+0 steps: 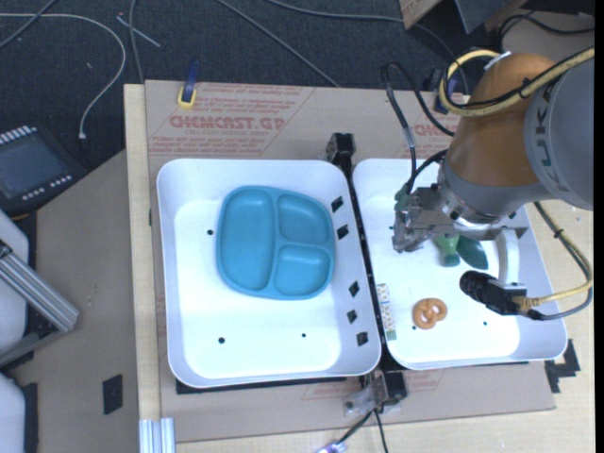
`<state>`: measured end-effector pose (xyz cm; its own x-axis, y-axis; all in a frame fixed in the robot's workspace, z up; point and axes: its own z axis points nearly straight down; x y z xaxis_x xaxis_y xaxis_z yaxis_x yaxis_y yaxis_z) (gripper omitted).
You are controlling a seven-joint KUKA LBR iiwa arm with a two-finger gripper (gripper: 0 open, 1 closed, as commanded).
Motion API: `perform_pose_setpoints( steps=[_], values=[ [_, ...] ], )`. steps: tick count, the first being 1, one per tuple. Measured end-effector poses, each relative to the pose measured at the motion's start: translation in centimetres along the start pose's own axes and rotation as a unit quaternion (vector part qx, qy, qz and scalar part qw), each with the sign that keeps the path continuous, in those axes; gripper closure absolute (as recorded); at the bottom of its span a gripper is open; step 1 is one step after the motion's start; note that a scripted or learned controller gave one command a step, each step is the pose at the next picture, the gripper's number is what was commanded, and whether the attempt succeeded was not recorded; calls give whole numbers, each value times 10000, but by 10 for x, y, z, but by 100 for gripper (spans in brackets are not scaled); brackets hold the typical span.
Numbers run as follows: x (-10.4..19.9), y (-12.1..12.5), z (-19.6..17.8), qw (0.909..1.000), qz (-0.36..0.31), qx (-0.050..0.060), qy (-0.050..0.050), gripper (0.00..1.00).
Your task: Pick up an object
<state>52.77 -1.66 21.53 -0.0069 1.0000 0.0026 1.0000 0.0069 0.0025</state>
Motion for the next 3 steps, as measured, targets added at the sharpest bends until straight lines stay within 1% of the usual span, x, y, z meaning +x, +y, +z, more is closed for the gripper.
perform_pose_setpoints(
  steps=[1,2,3],
  values=[
    [52,9,5,10000,2,10,1,100],
    [105,15,-18,10000,-1,0,2,100],
    [101,17,-5,10000,34,34,-12,100]
  ],
)
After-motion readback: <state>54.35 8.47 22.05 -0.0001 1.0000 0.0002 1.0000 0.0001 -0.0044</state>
